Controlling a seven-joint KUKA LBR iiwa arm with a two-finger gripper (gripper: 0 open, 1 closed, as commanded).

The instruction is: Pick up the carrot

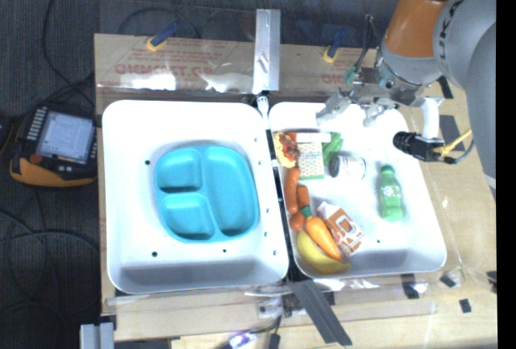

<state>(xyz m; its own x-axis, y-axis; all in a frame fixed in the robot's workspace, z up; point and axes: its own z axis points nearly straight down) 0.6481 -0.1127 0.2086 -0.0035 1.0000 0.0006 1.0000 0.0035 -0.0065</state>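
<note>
The carrot (pixel 322 234) is orange and tapered. It lies near the front left of the right bin (pixel 419 247), resting across a yellow banana (pixel 317 254). My gripper (pixel 353 111) hangs over the bin's back edge, well behind the carrot and apart from it. Its two light fingers are spread open with nothing between them.
Crowding the carrot are an orange-and-white snack box (pixel 345 228), more orange toy food (pixel 296 196) along the bin's left wall, a packet (pixel 310 160) and a can (pixel 349 166). A green bottle (pixel 390 193) lies to the right. The left bin (pixel 129 259) holds a blue divided tray (pixel 205 190).
</note>
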